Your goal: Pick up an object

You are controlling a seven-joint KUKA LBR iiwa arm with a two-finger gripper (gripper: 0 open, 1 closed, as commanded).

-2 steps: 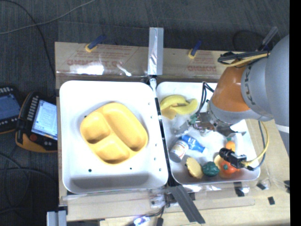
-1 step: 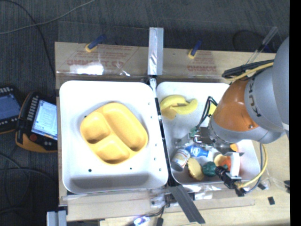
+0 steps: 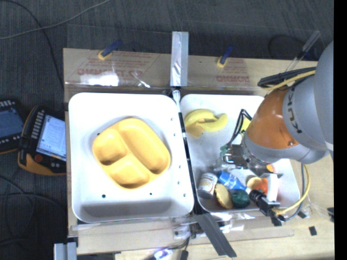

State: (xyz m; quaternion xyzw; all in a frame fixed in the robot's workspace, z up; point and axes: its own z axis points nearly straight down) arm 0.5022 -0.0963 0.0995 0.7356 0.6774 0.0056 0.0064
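The right bin [image 3: 217, 103] holds a yellow banana-shaped toy [image 3: 204, 121] near its far left corner. Along its near edge lie a small can [image 3: 206, 183], a blue bottle-like item [image 3: 231, 180], a tan object [image 3: 224, 197], a dark green object [image 3: 241, 199] and an orange and white item [image 3: 264, 186]. My gripper [image 3: 234, 155] hangs low over the middle of this bin, just above the blue item, under the orange wrist band [image 3: 271, 126]. Its fingertips are hidden among the clutter.
The left bin [image 3: 81, 145] holds a yellow three-compartment plate [image 3: 131, 152]. A teach pendant [image 3: 40, 140] lies on the floor at left. Clips and a taped sheet sit on the bench behind the bins. A yellow cable [image 3: 295, 205] loops at the right bin's near right corner.
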